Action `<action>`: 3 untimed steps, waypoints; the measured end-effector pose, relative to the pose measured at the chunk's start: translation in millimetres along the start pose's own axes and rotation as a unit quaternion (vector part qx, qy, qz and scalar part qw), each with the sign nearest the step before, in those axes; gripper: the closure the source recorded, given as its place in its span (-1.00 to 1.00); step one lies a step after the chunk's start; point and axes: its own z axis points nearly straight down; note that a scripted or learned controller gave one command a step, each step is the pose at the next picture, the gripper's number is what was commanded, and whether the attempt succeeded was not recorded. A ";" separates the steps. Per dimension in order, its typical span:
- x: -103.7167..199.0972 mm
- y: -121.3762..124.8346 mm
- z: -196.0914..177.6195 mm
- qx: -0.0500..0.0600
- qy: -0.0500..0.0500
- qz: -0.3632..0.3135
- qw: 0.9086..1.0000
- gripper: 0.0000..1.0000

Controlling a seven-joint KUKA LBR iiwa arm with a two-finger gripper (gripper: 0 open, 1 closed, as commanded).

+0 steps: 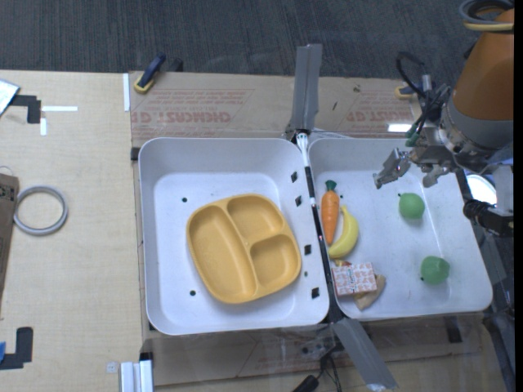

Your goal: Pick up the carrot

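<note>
A yellow divided plate (243, 247) is seen in the left bin (155, 219), far to the left of the gripper (413, 168) and across the wall between the bins. The carrot (329, 211) lies in the right bin (458, 300), hard against its left wall, to the left of the gripper and a little nearer the camera; its green top points away from the camera, and a banana (346, 233) is pressed along its right side. A small printed box (354, 279) sits nearer the camera, below both. The gripper hangs over the far right part of the bin with nothing between its fingers; whether they are spread cannot be told. Two green balls (412, 207) (435, 269) lie just below it. The carrot is judged a light, stiff, smooth toy, likely to slip; its thick middle would be best pinched, though wall and banana crowd both sides.
</note>
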 end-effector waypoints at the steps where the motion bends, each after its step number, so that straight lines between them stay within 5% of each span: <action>1: 61.3 5.5 64.5 0.000 0.000 -0.025 1.000 -1.00; 2: 59.1 5.8 55.9 0.001 -0.001 -0.022 1.000 1.00; 3: 36.3 50.9 63.2 -0.002 -0.001 -0.453 0.892 1.00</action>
